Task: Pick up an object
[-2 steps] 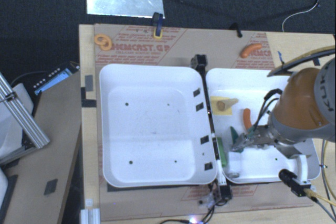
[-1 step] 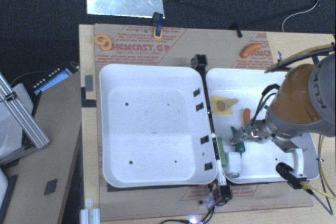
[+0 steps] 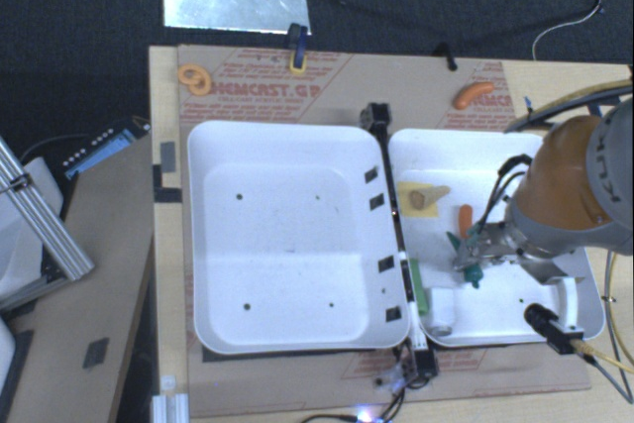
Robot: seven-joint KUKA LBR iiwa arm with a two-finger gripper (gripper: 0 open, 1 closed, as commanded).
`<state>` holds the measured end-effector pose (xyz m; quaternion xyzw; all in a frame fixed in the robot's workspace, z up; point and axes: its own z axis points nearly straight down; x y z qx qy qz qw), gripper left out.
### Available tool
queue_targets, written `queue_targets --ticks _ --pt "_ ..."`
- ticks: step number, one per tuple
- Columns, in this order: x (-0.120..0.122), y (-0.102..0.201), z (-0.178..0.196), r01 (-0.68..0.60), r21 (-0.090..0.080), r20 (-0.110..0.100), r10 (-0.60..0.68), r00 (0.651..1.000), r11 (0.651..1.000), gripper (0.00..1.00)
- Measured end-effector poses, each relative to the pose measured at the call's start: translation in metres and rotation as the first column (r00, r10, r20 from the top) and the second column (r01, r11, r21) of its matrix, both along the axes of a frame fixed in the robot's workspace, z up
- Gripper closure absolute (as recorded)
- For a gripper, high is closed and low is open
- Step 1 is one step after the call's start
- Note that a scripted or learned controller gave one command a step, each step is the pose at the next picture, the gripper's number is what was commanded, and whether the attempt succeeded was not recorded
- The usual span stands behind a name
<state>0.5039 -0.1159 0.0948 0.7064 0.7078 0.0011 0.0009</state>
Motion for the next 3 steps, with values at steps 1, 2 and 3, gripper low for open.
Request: queue_targets --ticks 1,2,3 --pt "0.054 0.061 0.096 -0.010 0.001 0.011 0.010 1.000 1.000 1.00" --pt "-0.020 0.089 0.097 -0.001 0.002 -0.006 0.001 1.000 1.000 1.00" --pt "0.160 0.093 0.091 -0.007 -0.002 0.011 0.007 1.000 1.000 1.00"
